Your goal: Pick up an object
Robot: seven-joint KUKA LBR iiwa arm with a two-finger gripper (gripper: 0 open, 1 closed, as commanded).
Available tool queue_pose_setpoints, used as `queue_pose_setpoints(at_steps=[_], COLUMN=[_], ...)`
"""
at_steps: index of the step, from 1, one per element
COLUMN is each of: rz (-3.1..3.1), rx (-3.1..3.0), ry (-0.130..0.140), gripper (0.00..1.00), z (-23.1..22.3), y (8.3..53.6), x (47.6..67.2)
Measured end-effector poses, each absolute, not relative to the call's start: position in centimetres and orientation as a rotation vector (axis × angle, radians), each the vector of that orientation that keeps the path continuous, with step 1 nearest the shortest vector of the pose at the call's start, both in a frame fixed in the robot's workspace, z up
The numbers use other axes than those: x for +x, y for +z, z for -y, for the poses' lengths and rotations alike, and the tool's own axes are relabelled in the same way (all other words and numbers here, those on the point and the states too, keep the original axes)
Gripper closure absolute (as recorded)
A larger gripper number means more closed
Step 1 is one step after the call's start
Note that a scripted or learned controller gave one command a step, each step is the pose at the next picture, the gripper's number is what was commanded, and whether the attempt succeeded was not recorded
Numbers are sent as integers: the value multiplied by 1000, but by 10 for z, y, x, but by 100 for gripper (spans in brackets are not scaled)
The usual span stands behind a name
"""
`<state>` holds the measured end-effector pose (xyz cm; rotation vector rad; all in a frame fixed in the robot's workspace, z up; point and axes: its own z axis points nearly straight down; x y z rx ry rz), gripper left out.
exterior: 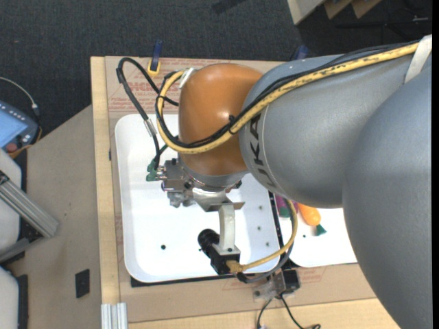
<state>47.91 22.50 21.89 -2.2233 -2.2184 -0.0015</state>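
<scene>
Orange-banded arm (pixel 329 115) over the left bin (pixel 151 232) — gripper (pixel 180 186) hidden, grip unreadable — orange object (pixel 310 215) in the right bin (pixel 329 249).

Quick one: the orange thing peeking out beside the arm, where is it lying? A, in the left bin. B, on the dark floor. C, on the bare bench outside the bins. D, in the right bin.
D: the orange thing rests on the white floor of the right bin, just past the dark divider that separates it from the left bin.
</scene>
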Motion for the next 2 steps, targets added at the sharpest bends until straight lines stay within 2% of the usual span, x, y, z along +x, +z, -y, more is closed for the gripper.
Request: queue_pose_setpoints(at_steps=[1, 2], rz=[2221, 2215], rx=[-2222, -2234], ry=[-1, -6], gripper=[100, 100], z=[-225, -126], y=[215, 309], x=[496, 479])
